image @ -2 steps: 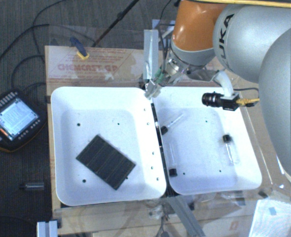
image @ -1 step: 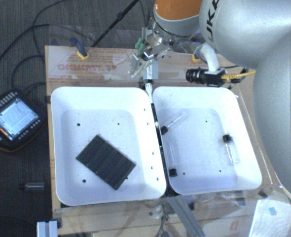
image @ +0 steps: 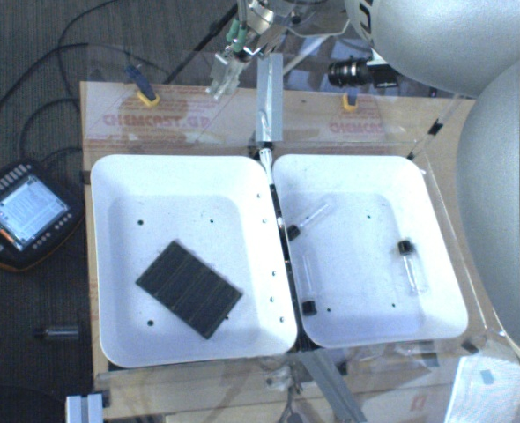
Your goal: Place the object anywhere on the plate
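Tool (image: 227,70) high beyond left bin (image: 119,183), arm (image: 445,25) overhead.

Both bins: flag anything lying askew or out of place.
The dark plate in the left bin lies turned at an angle to the walls. In the right bin, clear tubes lie scattered in different directions. Nothing looks spilled or broken.

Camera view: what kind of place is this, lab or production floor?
Most likely a robotics lab test bench. Two white bins sit side by side, a teach pendant lies on the floor, and loose cables run around.
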You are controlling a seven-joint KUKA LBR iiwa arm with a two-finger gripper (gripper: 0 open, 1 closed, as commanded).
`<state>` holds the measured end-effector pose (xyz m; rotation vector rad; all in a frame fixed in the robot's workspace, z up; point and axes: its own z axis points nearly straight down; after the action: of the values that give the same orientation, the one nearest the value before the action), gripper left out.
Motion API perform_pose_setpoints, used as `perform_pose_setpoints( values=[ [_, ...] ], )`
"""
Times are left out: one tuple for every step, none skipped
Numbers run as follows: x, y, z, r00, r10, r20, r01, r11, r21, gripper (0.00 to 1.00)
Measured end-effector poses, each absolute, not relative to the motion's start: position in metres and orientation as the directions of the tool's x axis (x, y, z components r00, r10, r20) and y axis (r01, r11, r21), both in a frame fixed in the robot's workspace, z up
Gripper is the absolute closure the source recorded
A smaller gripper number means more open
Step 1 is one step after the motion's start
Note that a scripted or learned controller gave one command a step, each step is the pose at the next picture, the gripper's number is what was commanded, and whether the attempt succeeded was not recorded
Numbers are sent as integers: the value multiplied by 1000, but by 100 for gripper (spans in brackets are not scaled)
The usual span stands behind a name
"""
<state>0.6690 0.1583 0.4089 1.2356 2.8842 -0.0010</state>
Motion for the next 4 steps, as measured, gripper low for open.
perform_pose_setpoints(
  values=[
    [661,213,435,-874,485,-4,485,874,1,100],
    [653,234,434,-999,-37,-2,-37,999,1,100],
    [654,235,445,-999,-36,-7,-36,999,3,100],
    [654,235,455,-999,-35,-11,-35,999,4,100]
  ],
)
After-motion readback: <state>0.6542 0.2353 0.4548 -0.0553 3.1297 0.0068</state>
